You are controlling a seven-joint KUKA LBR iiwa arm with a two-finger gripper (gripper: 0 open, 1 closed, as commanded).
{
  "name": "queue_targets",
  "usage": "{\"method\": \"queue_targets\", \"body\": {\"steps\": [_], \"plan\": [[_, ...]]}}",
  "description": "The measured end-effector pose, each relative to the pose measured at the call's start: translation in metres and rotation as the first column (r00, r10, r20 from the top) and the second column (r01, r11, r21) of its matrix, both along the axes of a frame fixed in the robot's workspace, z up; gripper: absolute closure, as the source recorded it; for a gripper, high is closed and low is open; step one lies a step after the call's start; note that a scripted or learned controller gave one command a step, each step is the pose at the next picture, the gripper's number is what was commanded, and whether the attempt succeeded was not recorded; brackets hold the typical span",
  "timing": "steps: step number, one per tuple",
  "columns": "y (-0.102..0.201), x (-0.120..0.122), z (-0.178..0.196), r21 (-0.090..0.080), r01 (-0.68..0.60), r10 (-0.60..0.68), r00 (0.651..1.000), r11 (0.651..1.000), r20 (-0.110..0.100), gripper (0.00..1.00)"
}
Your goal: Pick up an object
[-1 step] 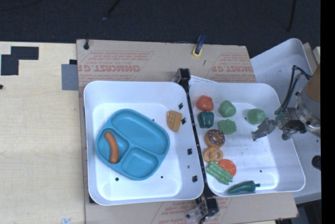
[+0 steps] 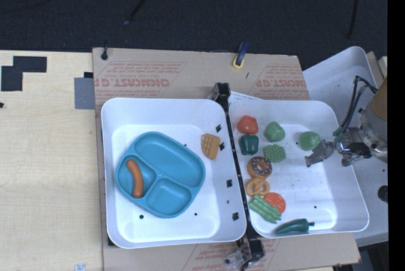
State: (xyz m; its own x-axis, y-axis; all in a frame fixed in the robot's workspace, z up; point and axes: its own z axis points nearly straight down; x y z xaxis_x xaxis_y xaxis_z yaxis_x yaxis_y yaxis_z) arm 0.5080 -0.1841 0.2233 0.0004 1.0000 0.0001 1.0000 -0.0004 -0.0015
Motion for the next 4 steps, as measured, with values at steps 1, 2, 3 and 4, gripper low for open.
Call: {"method": "queue_targets", "body": {"steps": [1,2,3,4], "plan": [[0.005,-0.008,-0.06,0.003,-0.001,0.001,1.0,1.0,-0.005,0.0],[0.013,-0.015,-0.108,0.003,-0.001,0.001,1.0,1.0,-0.004,0.0],[0.015,-0.014,-0.137,0.001,0.0,0.0,1.0,1.0,-0.001,0.0],[0.014,-0.014,-0.125,0.002,0.005,-0.005,1.0,1.0,0.0,1.0]]}}
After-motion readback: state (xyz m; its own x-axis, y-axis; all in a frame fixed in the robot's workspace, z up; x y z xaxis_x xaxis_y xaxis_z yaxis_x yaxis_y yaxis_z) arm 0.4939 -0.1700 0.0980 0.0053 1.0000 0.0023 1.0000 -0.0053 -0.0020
